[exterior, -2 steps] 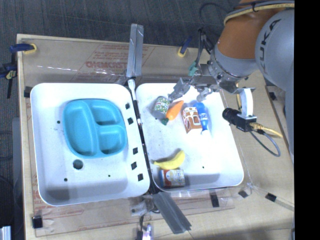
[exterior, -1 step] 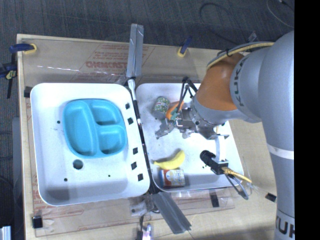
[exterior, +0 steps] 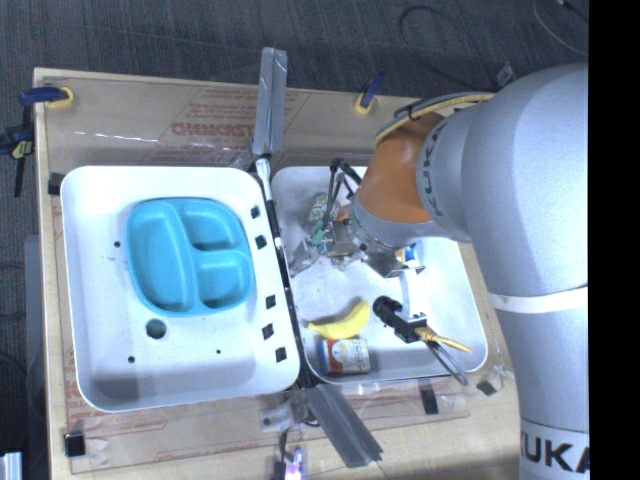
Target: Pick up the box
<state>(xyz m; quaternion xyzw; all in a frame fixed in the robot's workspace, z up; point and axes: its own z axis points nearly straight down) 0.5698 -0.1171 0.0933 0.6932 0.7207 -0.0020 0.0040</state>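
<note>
"KUKA" on arm (exterior: 530,218); "CHEMCAST" on bench (exterior: 200,118).

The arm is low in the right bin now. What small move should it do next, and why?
Probably lift a little and check. The gripper sits low in the right bin, the wrist covering what is below, so no box shows between its fingers. The banana and can lie nearer the front wall.

The arm (exterior: 520,178) is thick and rounded, in smooth silver-grey. An orange band (exterior: 395,183) rings it above the wrist, with dark letters beside the band. More dark lettering marks its base.
</note>
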